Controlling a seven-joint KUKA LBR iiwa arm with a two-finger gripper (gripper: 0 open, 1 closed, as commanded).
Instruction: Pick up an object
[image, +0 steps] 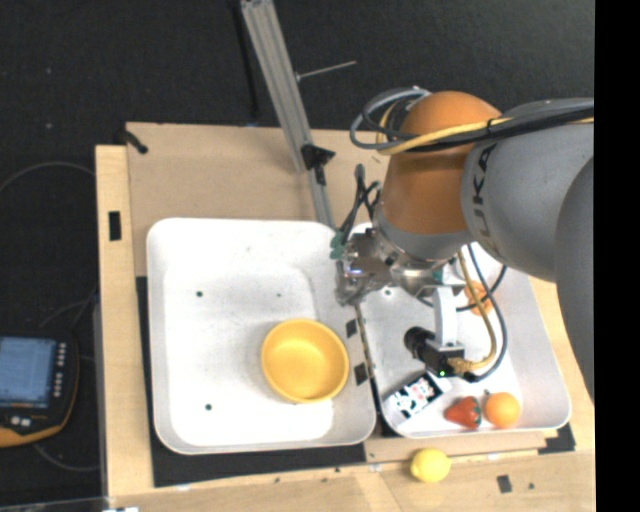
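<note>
Arm (500, 170) over right bin (540, 340); fingers' state unclear; yellow bowl (304, 360) in left bin (200, 300); dark floor.

A yellow bowl (304, 359) is seen in the white left bin (200, 260). In the white right bin (535, 340), a red object (462, 411), an orange ball (501, 408) and a black-and-white patterned item (413, 393) are seen.

Yellow bowl (304, 360): round, upright, opening up, sits in left bin near its front right corner. Right bin, front edge: black-and-white patterned item (414, 395), small red object (462, 411) just beside orange ball (501, 409), the two touching or nearly so. Yellow ball (429, 465): outside bins, on counter before right bin.
</note>
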